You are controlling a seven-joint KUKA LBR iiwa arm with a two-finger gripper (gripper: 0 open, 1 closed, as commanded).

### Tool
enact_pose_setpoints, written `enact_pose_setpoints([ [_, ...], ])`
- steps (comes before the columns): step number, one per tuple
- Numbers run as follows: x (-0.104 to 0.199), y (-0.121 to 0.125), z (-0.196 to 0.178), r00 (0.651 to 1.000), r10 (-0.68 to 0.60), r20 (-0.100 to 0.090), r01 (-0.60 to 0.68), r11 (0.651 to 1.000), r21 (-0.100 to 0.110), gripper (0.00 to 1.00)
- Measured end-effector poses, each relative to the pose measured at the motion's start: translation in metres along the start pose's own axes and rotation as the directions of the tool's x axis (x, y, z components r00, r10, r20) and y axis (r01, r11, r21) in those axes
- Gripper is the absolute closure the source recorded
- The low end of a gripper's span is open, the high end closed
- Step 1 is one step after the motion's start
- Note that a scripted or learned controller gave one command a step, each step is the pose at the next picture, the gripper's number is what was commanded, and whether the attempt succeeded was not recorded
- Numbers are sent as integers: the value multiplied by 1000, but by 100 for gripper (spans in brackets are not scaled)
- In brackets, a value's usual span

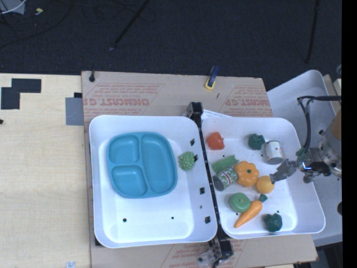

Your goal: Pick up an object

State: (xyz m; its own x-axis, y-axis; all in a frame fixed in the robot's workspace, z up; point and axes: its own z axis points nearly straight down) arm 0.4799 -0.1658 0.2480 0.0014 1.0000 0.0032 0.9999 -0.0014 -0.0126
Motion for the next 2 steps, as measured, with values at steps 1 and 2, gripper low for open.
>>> enact_pose_setpoints([
  [1,0,2,-5,1000,-2,2,2,1000,-9,0],
  [2,5,1,60,1000,-3,0,3,1000,-3,0],
])
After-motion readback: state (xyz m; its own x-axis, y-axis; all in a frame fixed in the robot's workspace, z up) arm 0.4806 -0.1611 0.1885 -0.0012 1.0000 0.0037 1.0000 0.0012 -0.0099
